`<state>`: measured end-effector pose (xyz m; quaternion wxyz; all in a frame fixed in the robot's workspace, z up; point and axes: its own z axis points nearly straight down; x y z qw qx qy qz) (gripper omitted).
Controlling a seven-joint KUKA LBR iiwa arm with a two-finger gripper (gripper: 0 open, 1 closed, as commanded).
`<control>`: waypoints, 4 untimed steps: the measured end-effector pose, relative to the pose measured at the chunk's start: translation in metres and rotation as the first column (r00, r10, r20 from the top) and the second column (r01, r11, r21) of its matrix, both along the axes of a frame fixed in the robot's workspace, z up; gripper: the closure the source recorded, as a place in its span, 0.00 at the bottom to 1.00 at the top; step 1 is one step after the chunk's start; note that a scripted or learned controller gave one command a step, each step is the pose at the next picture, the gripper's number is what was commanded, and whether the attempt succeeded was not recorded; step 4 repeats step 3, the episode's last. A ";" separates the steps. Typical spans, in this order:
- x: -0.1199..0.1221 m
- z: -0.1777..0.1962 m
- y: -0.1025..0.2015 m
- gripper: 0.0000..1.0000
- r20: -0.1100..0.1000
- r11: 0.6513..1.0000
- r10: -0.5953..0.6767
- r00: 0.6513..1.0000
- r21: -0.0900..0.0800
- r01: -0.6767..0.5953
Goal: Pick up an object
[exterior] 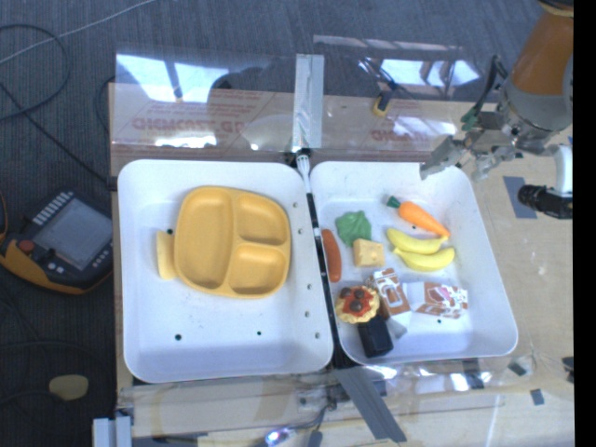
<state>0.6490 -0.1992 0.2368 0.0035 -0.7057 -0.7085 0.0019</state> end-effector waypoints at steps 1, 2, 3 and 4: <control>0.001 -0.144 0.011 0.00 0.004 0.962 0.274 0.962 -0.001 -0.274; 0.001 -0.137 0.012 1.00 0.000 0.961 0.276 0.961 0.001 -0.276; -0.028 -0.046 0.096 1.00 0.000 0.989 0.150 0.989 0.000 -0.150; -0.028 -0.046 0.096 1.00 0.000 0.989 0.150 0.989 0.000 -0.150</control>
